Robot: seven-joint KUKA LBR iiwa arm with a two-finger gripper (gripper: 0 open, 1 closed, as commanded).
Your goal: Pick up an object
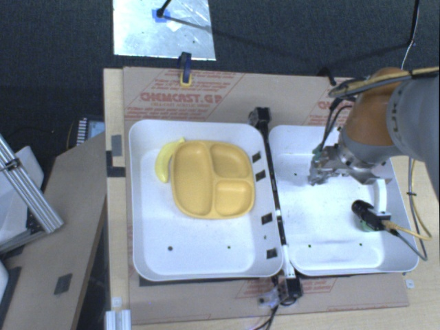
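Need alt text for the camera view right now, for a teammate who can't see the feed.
The grey arm's gripper hangs low over the right bin, with nothing visible between its fingers. The left bin holds a yellow divided plate with a banana touching its left edge. Both white bins sit side by side on a cardboard-covered bench.

We see the counter (89,205), a pale wooden top, covered by a brown sheet of printed cardboard (227,91). On that sheet sit the left white bin (199,260) and the right white bin (337,256), side by side and touching along a black hinge strip (273,198).
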